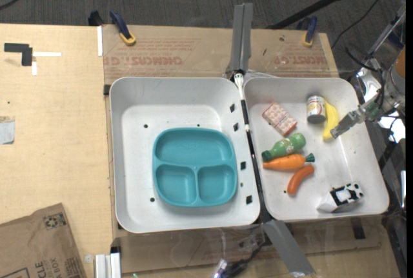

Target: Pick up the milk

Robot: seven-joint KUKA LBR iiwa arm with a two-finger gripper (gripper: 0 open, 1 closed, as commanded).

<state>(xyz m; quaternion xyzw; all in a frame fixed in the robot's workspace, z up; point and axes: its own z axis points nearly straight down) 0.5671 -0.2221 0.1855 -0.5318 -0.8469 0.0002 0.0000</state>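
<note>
Milk [346, 196] lies in near-right corner of right bin [368, 160], long axis roughly left-right, well nearward of gripper [342, 128] at bin's right side beside banana [331, 119]; jaws' state cannot be told.

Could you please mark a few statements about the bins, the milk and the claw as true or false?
1. The milk carton lies in the right bin. True.
2. The teal plate sits in the right bin. False: it sits in the left bin.
3. The claw is at the milk carton. False: it is beside the banana.
4. The carrot lies between the green bottle and the sausage. True.
</note>
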